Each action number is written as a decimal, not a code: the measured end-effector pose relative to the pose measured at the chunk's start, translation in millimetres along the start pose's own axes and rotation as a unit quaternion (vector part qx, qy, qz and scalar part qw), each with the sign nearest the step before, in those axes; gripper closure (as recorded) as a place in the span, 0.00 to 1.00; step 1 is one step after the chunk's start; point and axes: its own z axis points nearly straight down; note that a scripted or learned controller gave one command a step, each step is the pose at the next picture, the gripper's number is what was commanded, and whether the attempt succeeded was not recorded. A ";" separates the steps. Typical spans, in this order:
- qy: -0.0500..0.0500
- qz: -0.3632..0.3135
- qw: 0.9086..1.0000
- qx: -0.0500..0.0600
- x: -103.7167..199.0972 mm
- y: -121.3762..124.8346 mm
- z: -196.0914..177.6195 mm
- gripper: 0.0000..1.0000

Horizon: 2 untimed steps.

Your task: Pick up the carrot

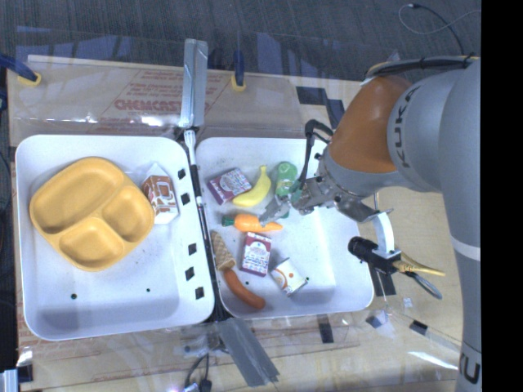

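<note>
Arm: grey with an orange band, reaching in from the right over the right bin (343, 288).
Gripper (274, 211): low over the middle of the right bin, just above the carrot; I cannot tell how it is set.
Carrot (249, 224): lying flat in the right bin, green end towards the divider, below the banana (255, 191).
Around the carrot: a red carton (257, 254) just below it, a small white carton (288, 277) lower right, a sausage (243, 291) near the front wall, a green thing (285, 174) by the banana.
Left bin (98, 300): a yellow divided plate (90, 211) with a brown carton (161, 197) beside it.
</note>
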 end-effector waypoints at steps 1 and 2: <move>-0.001 -0.101 0.995 -0.001 26.1 14.5 75.3 0.00; 0.000 -0.102 0.995 0.001 26.0 13.7 67.4 1.00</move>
